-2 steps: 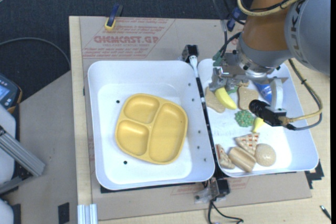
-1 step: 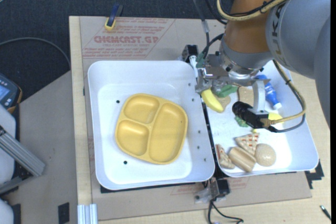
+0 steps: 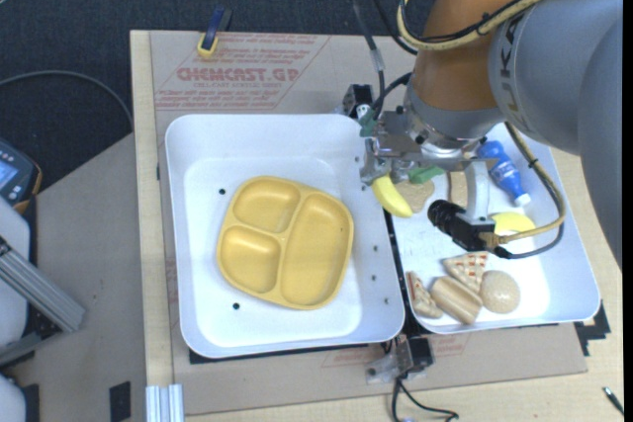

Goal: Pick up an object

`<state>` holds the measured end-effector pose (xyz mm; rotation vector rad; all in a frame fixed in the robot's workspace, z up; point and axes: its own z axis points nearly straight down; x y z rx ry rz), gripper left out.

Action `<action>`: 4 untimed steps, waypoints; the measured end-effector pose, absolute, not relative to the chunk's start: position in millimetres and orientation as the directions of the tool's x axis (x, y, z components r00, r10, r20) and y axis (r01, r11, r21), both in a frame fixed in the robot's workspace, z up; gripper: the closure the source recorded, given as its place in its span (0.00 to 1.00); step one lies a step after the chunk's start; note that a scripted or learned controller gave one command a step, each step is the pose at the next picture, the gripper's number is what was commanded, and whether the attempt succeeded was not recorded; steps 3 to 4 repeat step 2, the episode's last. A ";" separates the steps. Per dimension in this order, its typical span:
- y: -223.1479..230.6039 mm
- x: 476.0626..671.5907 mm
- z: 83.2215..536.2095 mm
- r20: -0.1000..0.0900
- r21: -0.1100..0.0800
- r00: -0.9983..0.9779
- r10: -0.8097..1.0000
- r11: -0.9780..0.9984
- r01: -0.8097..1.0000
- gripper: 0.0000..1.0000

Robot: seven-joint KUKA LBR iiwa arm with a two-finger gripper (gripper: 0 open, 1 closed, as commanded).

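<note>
The gripper (image 3: 376, 161) hangs over the upper left corner of the right bin (image 3: 579, 284), close to the wall it shares with the left bin (image 3: 188, 212). The arm's grey and orange bulk covers it from above, so I cannot tell whether its grasp is spread or pressed together.

A toy banana (image 3: 397, 200) lies in the right bin, just below the gripper in the view. Its upper end runs under the gripper's metal, and I cannot tell whether the two touch. A small green piece (image 3: 425, 175) sits just right of the banana, partly hidden. A blue bottle (image 3: 505, 171) lies tilted further right of the banana, near that bin's far side.

Below and to the right of the banana there is a cluster of toy foods: a pizza slice (image 3: 467, 267), a round bread roll (image 3: 500, 292) and a hot dog bun (image 3: 455, 299), all close together.

A yellow divided plate (image 3: 287, 240) lies flat in the middle of the left bin, well to the left of the banana. Both bins rest on a cardboard sheet (image 3: 237, 74) with red print, which covers the desk.
</note>
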<state>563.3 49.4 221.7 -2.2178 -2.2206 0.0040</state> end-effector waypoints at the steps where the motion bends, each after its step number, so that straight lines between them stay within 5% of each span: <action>1: 47.4 568.4 215.7 0.000 -0.003 0.000 1.000 0.000 1.000 1.00; 4: 45.5 575.1 234.7 0.000 0.004 -0.001 1.000 0.001 1.000 1.00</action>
